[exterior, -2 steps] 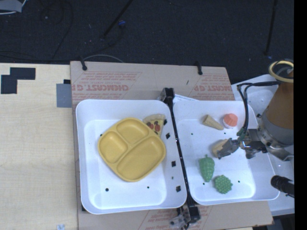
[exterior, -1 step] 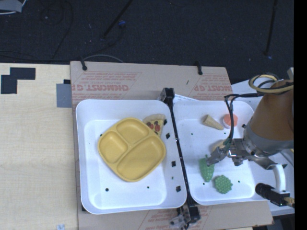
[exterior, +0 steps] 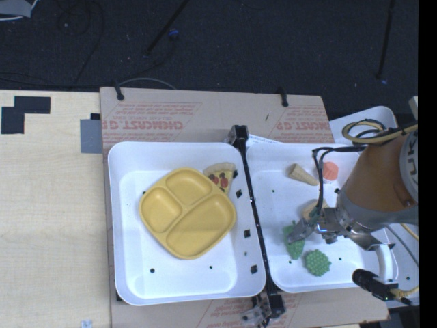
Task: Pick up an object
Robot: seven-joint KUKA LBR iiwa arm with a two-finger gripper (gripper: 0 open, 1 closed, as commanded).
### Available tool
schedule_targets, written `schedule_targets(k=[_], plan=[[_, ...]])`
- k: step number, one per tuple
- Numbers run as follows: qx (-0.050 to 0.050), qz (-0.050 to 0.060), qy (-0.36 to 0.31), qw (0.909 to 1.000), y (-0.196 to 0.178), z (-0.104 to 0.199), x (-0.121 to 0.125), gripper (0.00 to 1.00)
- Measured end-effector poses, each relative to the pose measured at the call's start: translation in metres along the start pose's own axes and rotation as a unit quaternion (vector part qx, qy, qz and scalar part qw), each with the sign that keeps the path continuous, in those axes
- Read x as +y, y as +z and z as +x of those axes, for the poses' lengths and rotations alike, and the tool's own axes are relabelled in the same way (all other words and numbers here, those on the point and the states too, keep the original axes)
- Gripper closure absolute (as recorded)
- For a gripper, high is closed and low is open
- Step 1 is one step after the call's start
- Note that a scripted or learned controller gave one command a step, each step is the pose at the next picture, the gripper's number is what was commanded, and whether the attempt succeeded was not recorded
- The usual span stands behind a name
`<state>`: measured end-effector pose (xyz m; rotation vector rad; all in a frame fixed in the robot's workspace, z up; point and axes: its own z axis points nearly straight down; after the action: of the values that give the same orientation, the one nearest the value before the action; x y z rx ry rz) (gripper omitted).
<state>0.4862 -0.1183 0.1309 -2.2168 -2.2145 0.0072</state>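
Observation:
The right bin [exterior: 273,162] holds several small toy foods. A dark green leafy piece [exterior: 294,244] lies near the bin's front, and a light green bumpy ball [exterior: 317,262] sits just right of it. Further back lie a tan wedge [exterior: 302,173] and an orange disc [exterior: 330,171]. My gripper [exterior: 304,228] is low in the right bin, right at the leafy piece's upper edge. A tan item [exterior: 311,207] shows partly behind the gripper. I cannot tell whether anything is held.
The left bin [exterior: 123,183] holds a yellow divided plate [exterior: 188,212] and a pizza slice toy [exterior: 220,175] at its back right. A black divider [exterior: 250,210] runs between the bins. The orange-banded arm [exterior: 379,180] covers the right bin's right side.

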Motion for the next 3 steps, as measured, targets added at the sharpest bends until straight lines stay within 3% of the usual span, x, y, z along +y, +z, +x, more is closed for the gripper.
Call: schedule_targets(k=[1, 2, 3], plan=[[-0.001, -0.003, 0.0, 1.0, 0.045, 0.0, 0.0, 0.0], [0.0, -0.003, 0.002, 1.0, 0.033, 0.0, 0.001, 1.0], [-0.001, -0.004, -0.001, 1.0, -0.009, -0.001, 0.0, 1.0]])
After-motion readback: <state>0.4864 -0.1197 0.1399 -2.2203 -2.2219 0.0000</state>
